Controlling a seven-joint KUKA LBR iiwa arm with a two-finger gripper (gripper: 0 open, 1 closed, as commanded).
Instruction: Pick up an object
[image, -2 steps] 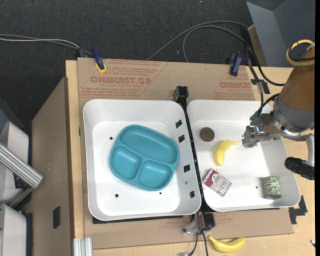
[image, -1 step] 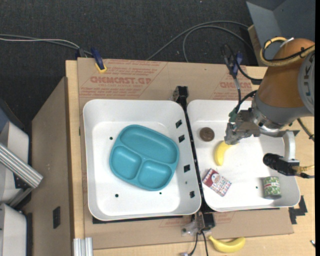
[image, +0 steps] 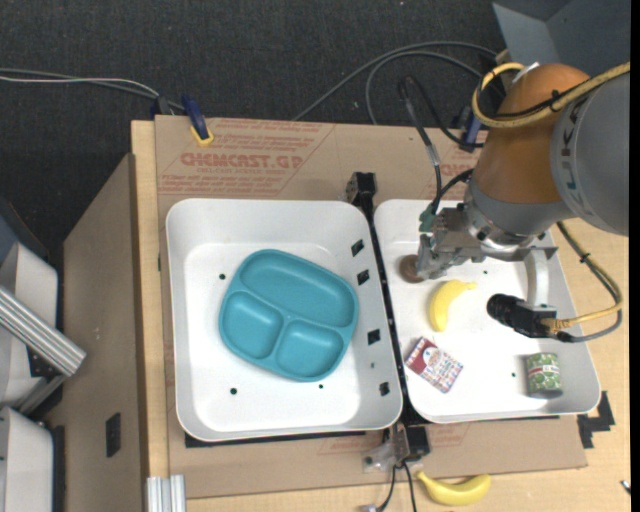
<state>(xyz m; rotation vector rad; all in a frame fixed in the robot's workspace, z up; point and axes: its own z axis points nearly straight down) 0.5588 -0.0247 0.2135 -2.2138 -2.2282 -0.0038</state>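
My pincer (image: 432, 262), jaw state I can't tell, hovers near right bin's (image: 580, 385) left edge above banana (image: 447, 302); next, descend and grasp.

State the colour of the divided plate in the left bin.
Teal blue. The divided plate shows best in the camera view.

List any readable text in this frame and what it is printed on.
"CHEMCAST GP": red print on the brown board under the bins, only partly legible.
Packet: print too small to read.
Can: label too blurred to read.
Arm: grey letters cut off, unreadable.
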